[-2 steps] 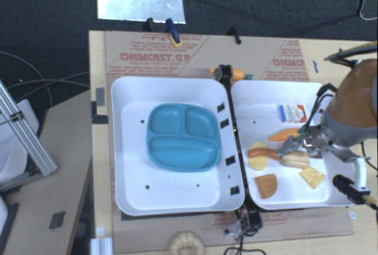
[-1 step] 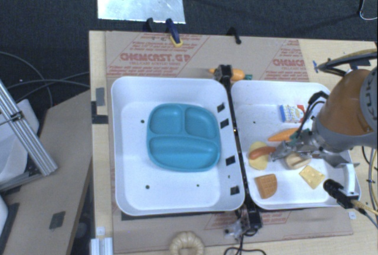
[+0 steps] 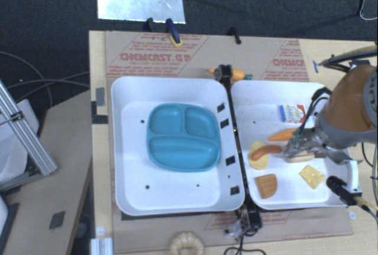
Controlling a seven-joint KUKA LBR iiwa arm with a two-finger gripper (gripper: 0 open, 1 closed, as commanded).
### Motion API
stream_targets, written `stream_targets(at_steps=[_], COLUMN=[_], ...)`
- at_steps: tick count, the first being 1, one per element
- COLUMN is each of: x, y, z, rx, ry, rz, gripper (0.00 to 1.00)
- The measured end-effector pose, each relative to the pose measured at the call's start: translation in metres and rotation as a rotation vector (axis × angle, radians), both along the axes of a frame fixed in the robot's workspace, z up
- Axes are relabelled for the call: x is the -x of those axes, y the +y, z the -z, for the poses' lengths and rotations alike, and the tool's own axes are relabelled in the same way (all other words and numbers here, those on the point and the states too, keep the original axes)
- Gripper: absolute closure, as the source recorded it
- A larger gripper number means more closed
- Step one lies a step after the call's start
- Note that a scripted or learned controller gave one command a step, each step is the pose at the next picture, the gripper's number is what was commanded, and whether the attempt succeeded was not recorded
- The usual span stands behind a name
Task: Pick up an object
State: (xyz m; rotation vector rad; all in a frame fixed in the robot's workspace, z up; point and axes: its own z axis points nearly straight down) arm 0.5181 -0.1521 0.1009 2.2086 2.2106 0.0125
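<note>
My hand (image 3: 293,149) is down in the right bin (image 3: 260,94), reaching for a pick; its state I cannot tell. Sausage (image 3: 265,152) just beside, carrot (image 3: 286,135) just above: next, close and lift.

Red lettering reading "CHEMCAST GP" is printed on the brown protective sheet (image 3: 159,53) covering the worktop behind the bins. A similar red print at the sheet's right end is too slanted to read. The small packet (image 3: 291,113) bears print too small to make out.
</note>
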Motion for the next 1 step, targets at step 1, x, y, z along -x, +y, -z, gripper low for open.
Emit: stream_targets(at_steps=[1], x=[-0.0043], y=[0.0047], z=[-0.0624], rx=[-0.005], ry=[0.012], rz=[-0.004], gripper=[1.0])
